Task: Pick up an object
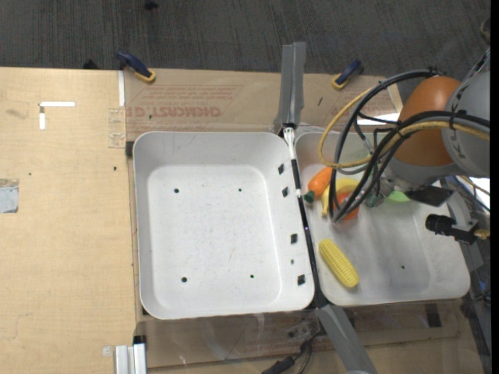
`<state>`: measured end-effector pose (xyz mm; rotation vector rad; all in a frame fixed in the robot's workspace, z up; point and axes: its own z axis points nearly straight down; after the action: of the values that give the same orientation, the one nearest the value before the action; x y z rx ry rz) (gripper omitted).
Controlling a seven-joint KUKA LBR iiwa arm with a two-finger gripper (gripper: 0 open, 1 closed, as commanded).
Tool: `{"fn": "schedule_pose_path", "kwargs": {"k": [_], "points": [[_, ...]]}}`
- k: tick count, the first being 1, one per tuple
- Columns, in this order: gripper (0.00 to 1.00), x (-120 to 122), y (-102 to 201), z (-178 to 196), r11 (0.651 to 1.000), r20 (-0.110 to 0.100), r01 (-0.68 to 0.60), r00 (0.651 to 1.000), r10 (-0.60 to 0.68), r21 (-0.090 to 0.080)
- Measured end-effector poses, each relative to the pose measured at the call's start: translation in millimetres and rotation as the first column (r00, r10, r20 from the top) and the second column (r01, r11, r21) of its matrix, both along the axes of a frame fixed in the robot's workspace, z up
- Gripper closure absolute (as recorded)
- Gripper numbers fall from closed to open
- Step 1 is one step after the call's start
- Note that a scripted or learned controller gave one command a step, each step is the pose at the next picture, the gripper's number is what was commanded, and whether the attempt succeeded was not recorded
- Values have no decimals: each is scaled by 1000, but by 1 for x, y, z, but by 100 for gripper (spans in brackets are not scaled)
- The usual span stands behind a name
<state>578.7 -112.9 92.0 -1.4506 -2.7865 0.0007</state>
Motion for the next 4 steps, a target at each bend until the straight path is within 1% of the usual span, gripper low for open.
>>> {"fn": "schedule_pose_path", "kwargs": {"k": [1, 2, 3, 4], "points": [[0, 75, -3, 0, 980, 1, 199, 980, -199, -1], [0, -20, 6, 0, 984, 0, 181, 984, -181, -1], [0, 70, -3, -6, 985, -28, 174, 984, -174, -9], [0, 75, 11, -5, 785, -13, 619, 785, -619, -13]]}}
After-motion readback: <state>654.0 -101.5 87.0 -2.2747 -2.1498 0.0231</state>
